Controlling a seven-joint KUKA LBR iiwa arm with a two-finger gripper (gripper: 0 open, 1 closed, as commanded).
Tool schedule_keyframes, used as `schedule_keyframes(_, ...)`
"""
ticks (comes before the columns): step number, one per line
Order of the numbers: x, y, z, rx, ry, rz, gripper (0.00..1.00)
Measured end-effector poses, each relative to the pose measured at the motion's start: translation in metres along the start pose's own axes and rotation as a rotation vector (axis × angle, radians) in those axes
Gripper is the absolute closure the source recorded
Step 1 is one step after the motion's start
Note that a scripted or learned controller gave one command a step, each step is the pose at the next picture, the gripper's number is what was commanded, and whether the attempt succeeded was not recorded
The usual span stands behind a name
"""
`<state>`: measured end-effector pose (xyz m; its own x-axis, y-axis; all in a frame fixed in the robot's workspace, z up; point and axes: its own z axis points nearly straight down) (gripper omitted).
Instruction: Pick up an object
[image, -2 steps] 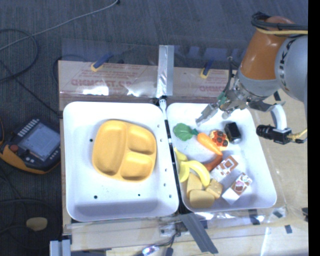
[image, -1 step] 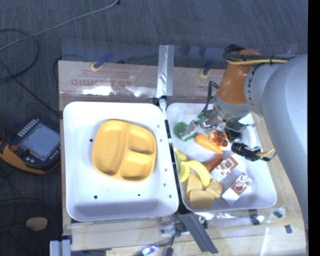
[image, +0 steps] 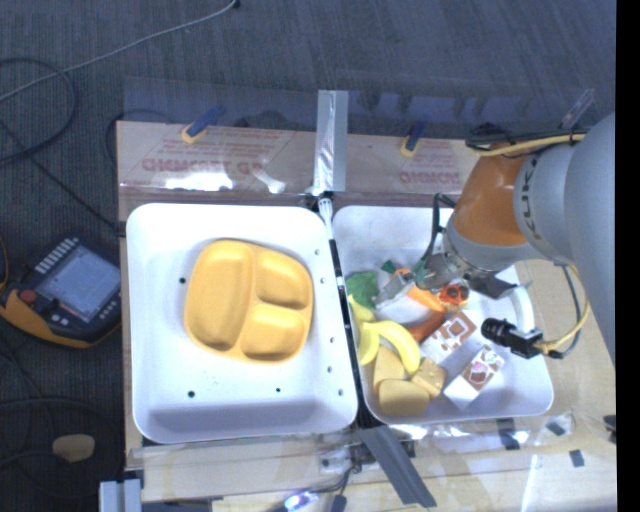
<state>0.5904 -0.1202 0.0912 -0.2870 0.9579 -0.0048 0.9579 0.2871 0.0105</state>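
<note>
Camera view: arm reaches in from the right, orange band above the right bin (image: 540, 395). Hand (image: 425, 272) is low in that bin's upper middle, over the clutter. Cannot tell whether it is wide, narrow or holding anything; the wrist hides it.

Right bin contents, packed close: banana (image: 392, 340), green item (image: 362, 288), orange piece (image: 432, 298), two small cartons (image: 470, 365), tan blocks (image: 405, 390). Many touch or overlap. Left bin (image: 150, 400) holds a yellow divided tray (image: 250, 300).

Candidate target: judged to be the orange piece or the green item, nearest the hand.

Risks, judged:
- Crowding. A closing hand may catch two items or wedge against a neighbour, and the grip slips on lift.
- Banana is curved and smooth, so it may squirt out.
- Cable and black connector (image: 505, 335) hang over the cartons and could drag them.
</note>
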Motion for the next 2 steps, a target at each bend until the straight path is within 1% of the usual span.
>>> schedule_keyframes(1, 0.001, 0.002, -0.01, -0.004, 0.001, 0.0, 1.0)
schedule_keyframes(2, 0.036, 0.033, -0.092, 0.012, 0.003, 0.051, 1.0)
